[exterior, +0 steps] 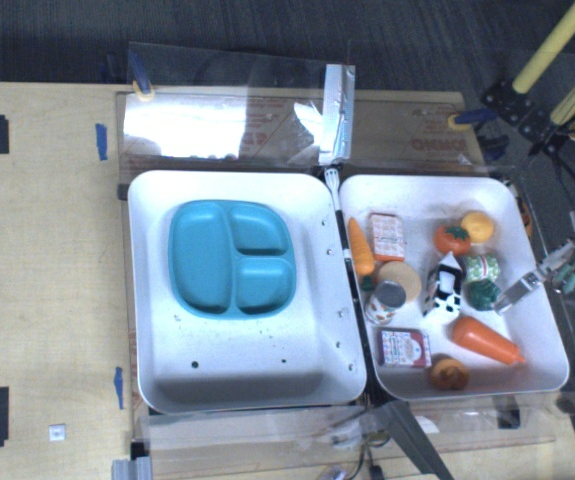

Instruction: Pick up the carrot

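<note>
A large orange carrot (485, 339) lies on its side near the front right of the right bin (542, 363), thick end toward the left. A slimmer orange carrot-like piece (361, 247) lies along that bin's left wall. My gripper (515, 294) reaches in over the bin's right wall as a small metallic tip. It hangs just above and to the right of the large carrot, beside a green toy (483, 282). Nothing is seen held in it.
The right bin also holds a pink carton (388, 236), a tomato-like toy (453, 238), a yellow fruit (479, 227), a black-and-white cow (447, 290), a can (391, 295), a pink packet (403, 348) and a brown fruit (449, 373). A blue divided plate (232, 258) sits in the left bin (237, 368).
</note>
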You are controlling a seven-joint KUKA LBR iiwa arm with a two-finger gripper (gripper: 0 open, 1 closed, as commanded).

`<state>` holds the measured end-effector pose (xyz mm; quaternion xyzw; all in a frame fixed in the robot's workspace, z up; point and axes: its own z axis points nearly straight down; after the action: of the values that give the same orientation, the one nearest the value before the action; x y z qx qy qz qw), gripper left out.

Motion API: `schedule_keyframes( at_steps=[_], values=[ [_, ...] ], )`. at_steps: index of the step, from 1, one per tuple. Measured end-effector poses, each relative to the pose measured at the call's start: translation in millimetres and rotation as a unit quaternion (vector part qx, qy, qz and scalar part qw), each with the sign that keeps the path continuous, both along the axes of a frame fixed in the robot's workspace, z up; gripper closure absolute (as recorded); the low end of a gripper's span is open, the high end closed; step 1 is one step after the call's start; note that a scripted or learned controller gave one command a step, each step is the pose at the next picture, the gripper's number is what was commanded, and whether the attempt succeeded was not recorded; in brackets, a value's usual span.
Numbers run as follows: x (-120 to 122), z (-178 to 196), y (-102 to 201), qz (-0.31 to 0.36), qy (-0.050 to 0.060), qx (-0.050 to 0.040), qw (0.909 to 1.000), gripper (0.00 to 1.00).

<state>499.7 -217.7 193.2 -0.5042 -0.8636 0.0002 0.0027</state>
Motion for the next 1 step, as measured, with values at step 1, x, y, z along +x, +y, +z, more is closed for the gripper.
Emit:
schedule_keyframes(
  at_steps=[1],
  values=[
    [-4.0,-71.3,22.5,0.212,0.0,0.0017,0.9772,0.0]
  ],
)
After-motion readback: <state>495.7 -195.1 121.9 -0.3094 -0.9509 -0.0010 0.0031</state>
